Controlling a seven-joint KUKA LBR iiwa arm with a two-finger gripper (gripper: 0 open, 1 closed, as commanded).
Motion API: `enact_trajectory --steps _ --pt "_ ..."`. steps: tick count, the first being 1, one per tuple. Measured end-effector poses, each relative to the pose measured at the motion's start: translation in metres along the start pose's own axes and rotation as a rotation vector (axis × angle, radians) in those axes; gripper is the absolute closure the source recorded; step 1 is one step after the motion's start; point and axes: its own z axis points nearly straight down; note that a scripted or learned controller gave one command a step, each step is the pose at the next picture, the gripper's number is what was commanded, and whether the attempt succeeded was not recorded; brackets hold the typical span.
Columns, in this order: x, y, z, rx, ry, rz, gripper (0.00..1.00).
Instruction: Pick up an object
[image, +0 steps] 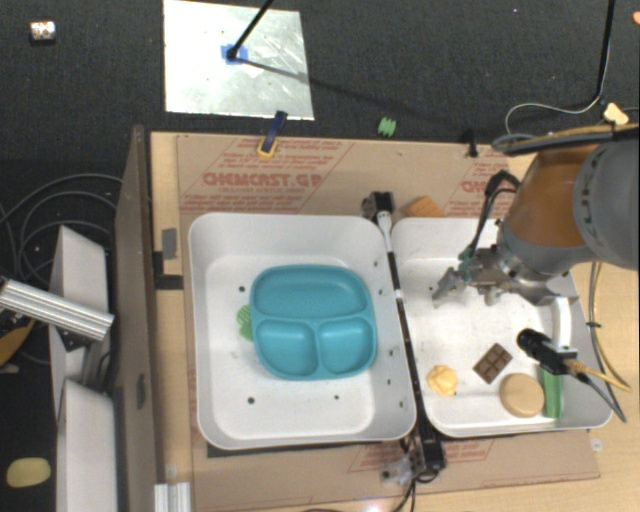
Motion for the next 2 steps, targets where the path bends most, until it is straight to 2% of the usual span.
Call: enact_trajectory --steps 1,2 --pt "-0.095 0.060 -0.031 -0.014 -0.010 0.012 0.00" --pt "-0.071 0.021 0.056 0.000 -0.001 0.010 0.00"
